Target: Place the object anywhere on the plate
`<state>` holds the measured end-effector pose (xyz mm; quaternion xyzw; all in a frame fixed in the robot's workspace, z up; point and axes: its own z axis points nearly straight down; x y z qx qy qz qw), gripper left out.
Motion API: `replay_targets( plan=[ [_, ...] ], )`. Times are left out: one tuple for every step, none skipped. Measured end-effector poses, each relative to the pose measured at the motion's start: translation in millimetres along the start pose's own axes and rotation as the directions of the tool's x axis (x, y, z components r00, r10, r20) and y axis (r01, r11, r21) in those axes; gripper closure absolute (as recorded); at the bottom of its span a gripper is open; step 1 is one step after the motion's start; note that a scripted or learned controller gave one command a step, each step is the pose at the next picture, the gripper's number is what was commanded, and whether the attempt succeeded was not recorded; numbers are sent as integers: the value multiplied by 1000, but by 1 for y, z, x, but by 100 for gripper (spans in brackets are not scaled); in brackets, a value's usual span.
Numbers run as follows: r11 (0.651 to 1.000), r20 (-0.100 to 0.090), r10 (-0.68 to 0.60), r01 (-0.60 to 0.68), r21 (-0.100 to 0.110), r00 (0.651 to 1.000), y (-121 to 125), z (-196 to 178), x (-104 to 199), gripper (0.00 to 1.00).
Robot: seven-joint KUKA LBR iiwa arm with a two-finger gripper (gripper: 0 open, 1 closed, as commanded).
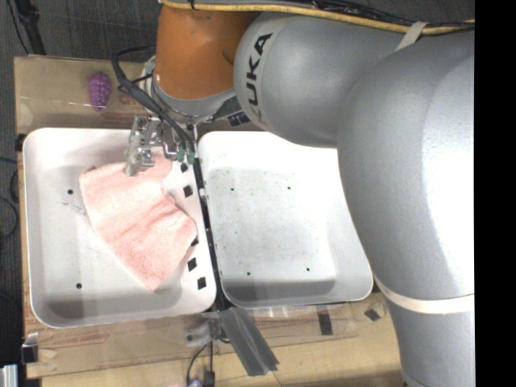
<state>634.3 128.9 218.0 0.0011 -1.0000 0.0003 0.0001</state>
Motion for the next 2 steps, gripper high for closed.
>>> replay_targets(
  plan=[
    [1000, -2, -5, 5, 1, 1000, 47, -9, 18, 100],
    [1000, -2, -4, 4, 1, 1000, 47, -9, 18, 0]
  ],
)
